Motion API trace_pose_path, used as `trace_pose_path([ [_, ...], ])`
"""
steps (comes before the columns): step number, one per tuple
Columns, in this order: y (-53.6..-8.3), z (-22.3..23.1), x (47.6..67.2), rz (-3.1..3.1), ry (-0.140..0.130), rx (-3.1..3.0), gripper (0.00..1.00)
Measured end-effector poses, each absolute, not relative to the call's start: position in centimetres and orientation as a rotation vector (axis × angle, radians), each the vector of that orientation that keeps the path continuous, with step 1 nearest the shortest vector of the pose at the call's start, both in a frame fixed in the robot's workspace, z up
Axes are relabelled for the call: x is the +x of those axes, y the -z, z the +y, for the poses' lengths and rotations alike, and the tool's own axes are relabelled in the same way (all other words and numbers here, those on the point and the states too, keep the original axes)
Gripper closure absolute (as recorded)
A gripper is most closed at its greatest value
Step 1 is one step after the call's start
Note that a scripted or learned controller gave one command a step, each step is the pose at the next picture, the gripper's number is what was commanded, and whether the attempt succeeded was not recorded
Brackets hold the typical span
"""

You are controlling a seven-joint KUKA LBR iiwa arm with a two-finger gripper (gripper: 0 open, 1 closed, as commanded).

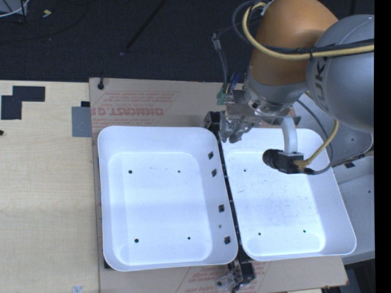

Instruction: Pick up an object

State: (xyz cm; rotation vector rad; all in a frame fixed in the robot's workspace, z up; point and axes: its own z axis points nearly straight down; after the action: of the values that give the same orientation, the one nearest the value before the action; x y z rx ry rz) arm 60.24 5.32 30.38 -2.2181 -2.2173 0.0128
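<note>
1. Your gripper (235, 129) hangs over the far edge of the right bin (287, 237), near the wall shared with the left bin (159, 249). I cannot tell its state.
2. I see no loose thing to pick up. A dark hose end (282, 160) hangs from the arm (293, 35) above the right bin.
3. Clips (221, 208) along the middle wall could get bumped.

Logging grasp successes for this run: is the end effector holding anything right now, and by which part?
Cannot be told. The end effector sits at the right white plastic bin's far-left corner, and no object shows there.
</note>
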Motion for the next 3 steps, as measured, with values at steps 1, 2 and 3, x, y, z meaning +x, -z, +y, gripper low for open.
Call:
trace_pose_path([
  [1, -39.6, 4.5, 62.9, -2.229, 0.008, -2.223, 1.0],
  [2, -31.0, 5.1, 64.3, -2.217, -0.012, -2.217, 1.0],
  [3, -32.9, -4.7, 64.3, -2.215, -0.007, -2.232, 1.0],
])
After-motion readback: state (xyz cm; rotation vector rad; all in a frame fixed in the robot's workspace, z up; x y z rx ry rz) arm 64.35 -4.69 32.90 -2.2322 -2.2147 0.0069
